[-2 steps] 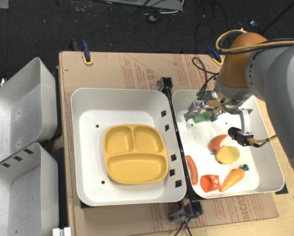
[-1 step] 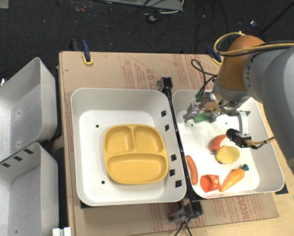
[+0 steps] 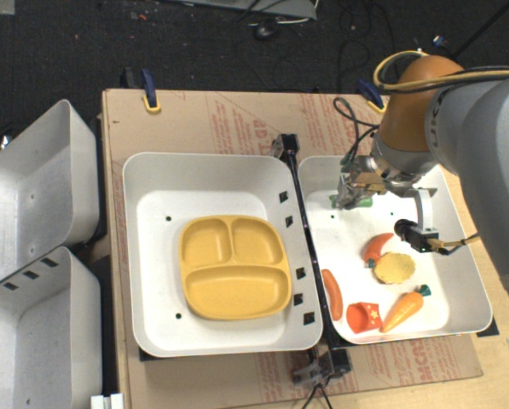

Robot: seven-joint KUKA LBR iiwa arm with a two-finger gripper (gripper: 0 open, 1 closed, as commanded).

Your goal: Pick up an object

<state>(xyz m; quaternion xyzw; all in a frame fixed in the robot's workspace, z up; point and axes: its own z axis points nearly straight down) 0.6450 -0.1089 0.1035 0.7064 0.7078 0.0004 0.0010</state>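
Yellow divided plate [image 3: 234, 267] in left bin [image 3: 143, 186]; toy food in right bin [image 3: 471, 301].
Left to right: red sausage [image 3: 331, 291], red pepper [image 3: 364, 315], carrot [image 3: 403, 309], yellow disc [image 3: 395, 268]. Gripper [image 3: 355, 191] hovers at the bin's far corner, well apart; claw state cannot be told. Carrot looks light, rigid, slick: grip mid-body across its width.

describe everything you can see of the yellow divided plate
The yellow divided plate lies flat in the middle of the left bin, slightly rotated. It looks like smooth matte plastic, a rounded rectangle with raised ridges splitting it into three compartments: two smaller ones on the far side and one wide one nearer the camera. Nothing sits in it, and it touches only the bin floor.
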